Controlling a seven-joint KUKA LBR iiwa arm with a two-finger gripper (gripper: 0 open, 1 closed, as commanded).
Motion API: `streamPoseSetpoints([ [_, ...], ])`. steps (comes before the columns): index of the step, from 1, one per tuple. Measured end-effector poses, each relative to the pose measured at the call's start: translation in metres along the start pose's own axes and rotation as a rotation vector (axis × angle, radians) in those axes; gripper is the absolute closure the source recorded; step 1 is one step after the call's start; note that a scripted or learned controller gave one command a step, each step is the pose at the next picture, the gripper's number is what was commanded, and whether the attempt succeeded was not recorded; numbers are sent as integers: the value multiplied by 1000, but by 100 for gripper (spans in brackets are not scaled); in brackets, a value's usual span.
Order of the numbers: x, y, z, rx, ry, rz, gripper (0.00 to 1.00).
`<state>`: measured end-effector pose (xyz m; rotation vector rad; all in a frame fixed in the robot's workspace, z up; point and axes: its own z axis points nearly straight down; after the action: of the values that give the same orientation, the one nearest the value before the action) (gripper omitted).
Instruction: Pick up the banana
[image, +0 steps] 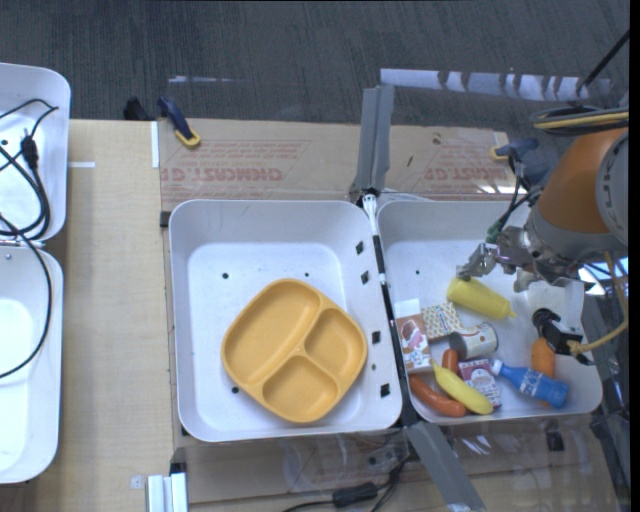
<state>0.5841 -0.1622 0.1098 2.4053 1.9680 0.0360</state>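
Gripper (497, 258), at the end of the grey arm with its orange band, hovers over the upper part of the right bin (420, 225); how far it is open cannot be told at this slant, and nothing shows in its hold. Positions below are given relative to the right bin, read left to right.

Left of it, in the neighbouring left bin (200, 260), lies a yellow divided plate (293, 349) (well apart from the work). Inside the right bin, against its left wall, a small printed box (412, 343); below that, near the front edge, a red sausage-like piece (436, 397). The banana (462, 390) lies just beside it, touching or nearly so, slanting toward the front. Above the banana stands a small can (478, 342) on its side; higher still, a yellow corn-like piece (480, 297), just under the gripper. Rightmost, a blue bottle (533, 383) and an orange piece (543, 357).

Handling, as judged: the banana is probably a light, stiff, smooth plastic toy (liable to slip); grasp across its middle. The sausage piece and can crowd both flanks, and the corn-like piece invites a mistaken pick.
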Motion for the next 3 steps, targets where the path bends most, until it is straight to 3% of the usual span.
streamPoseSetpoints([
  [1,25,-5,-1,-2,6,43,0],
  [2,51,0,19,43,3,-53,0],
  [3,5,-23,18,44,4,-74,0],
])
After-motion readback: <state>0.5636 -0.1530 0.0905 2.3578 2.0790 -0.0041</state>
